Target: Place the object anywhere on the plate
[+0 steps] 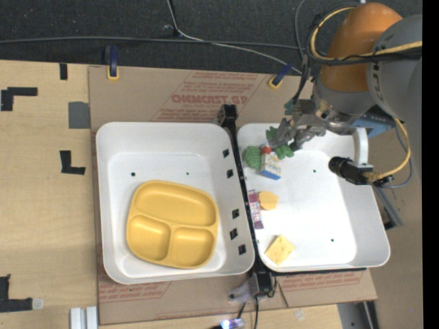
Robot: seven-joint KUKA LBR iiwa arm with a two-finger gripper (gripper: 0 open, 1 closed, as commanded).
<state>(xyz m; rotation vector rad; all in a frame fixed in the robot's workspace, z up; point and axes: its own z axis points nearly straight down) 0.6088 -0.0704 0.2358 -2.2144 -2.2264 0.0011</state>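
Note:
A yellow plate (pixel 171 223) with three compartments lies in the left white bin (pixel 116 142). In the right bin (pixel 343 211), near its back left corner, a green bumpy toy (pixel 254 157) lies beside a small white, red and blue carton (pixel 272 165). My gripper (pixel 285 141) hangs low just right of and above these two, with a green piece (pixel 283 150) right at its tip. Whether that piece is held cannot be made out. Farther forward lie a purple strip (pixel 255 208), a small yellow round piece (pixel 268 201) and a pale yellow wedge (pixel 279 249).
The black divider (pixel 236 177) between the bins runs just left of the green toy. The grey arm with its orange band (pixel 357 43) crosses the right bin's back right corner, trailing yellow cables (pixel 401 163). A black cylinder (pixel 346 169) sticks out beside the wrist.

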